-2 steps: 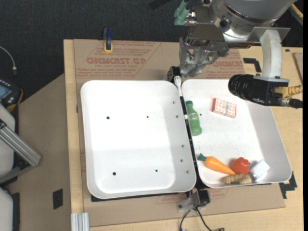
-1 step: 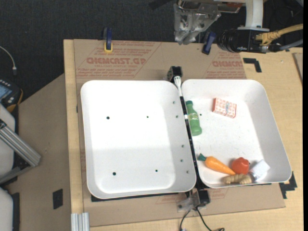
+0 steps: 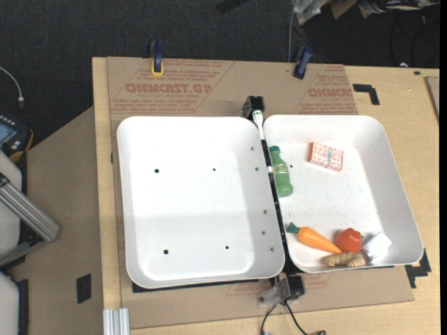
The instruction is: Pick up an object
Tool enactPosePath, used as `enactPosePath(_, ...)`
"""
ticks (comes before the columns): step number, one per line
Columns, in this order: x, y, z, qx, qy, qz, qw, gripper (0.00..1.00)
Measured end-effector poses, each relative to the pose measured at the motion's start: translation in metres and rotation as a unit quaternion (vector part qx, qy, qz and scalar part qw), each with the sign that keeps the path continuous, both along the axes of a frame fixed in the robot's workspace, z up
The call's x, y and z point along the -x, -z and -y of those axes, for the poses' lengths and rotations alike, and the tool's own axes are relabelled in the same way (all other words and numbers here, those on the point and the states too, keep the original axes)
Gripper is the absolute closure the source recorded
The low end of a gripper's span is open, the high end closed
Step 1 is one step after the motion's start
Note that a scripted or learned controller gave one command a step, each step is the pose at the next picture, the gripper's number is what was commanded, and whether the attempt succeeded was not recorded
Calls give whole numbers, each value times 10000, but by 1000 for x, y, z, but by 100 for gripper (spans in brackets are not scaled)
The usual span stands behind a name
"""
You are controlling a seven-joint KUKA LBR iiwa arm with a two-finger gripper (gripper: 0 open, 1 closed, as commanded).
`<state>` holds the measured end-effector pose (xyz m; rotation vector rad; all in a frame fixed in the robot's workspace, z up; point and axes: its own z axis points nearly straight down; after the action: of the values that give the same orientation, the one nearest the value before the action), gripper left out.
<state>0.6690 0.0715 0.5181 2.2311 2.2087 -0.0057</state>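
The right bin (image 3: pixel 399 187) holds every loose object. A green bottle (image 3: pixel 281 172) lies along that bin's left wall, its long axis running from near to far in the view and its cap end toward the far side. A small red-and-white patterned box (image 3: pixel 326 157) lies flat in the far half, well apart from the rest, slightly askew to the rim. In the near corner sits a cluster: an orange carrot (image 3: pixel 314 239) with its green top pointing toward the bottle and its tip toward a red rounded piece (image 3: pixel 350 239); just beside them a knobbly tan root (image 3: pixel 345 259) lies across the near rim, and a white scrap (image 3: pixel 378 246) (hard to make out against the white floor) sits at the red piece's right. The left bin (image 3: pixel 136 208) shows a few small dark dots on its floor. Both bins rest on a cardboard-covered surface (image 3: pixel 209 82). Whether the end effector is apart or together cannot be told.
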Motion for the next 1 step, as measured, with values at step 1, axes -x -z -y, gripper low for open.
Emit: enactPosePath(1,2,-15,-6,-20,-41,49,10000,100)
